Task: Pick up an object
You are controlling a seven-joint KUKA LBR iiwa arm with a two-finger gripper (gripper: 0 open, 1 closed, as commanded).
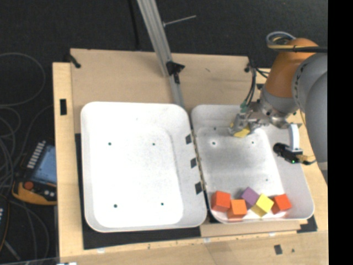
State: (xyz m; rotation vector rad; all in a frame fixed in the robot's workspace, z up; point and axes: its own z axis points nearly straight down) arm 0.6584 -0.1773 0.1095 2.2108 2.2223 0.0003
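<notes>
My gripper (241,127) hangs over the far part of the right bin (237,164), reaching in from the right. A small yellow block (241,132) shows between its fingertips, and the fingers are shut on it. Along the bin's near edge lies a row of blocks: a red-orange one (222,199), an orange one (238,207), a purple one (250,195), a yellow one (264,203) and another red-orange one (282,202).
The left bin (138,164) lies beside the right one, with a low ridge between them. A slanted metal pole (157,32) rises from the bench behind the bins. Cables and a hand-held pendant (38,173) lie off the bench at the left.
</notes>
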